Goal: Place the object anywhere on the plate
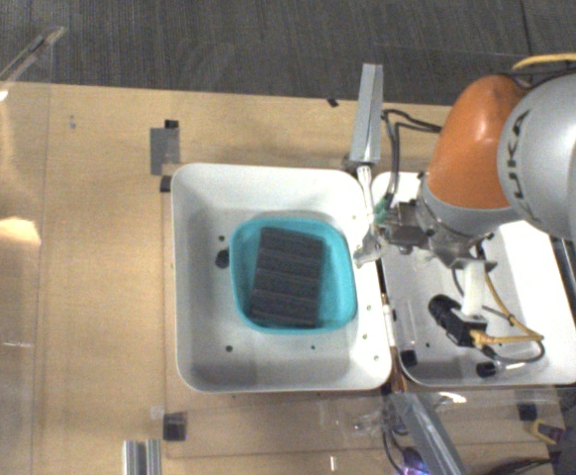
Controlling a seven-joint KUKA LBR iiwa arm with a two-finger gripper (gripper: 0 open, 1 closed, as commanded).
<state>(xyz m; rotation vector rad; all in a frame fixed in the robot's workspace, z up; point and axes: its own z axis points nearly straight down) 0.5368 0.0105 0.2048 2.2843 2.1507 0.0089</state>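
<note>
Camera view from above has me reaching in from the right, my grey arm (pixel 555 146) with its orange band (pixel 476 146) hanging over the right bin (pixel 550 275). My jaws sit low at the wrist's end, over the wall where the two bins meet, near the far right corner of the left bin (pixel 199 354). They are too small and too much in the wrist's shadow here, so I cannot tell whether they are spread or pressed together. The block (pixel 288 275), dark and ribbed across its top, lies flat on the plate (pixel 341 295), inside the rim and a little left of the plate's middle, its long side running from near to far. That plate is teal with rounded corners and rests on the floor of the left bin, closer to the right wall than to the left. My jaws are just beside the plate's right edge and apart from the block. Both bins stand on the pale wooden table (pixel 80 315).
</note>
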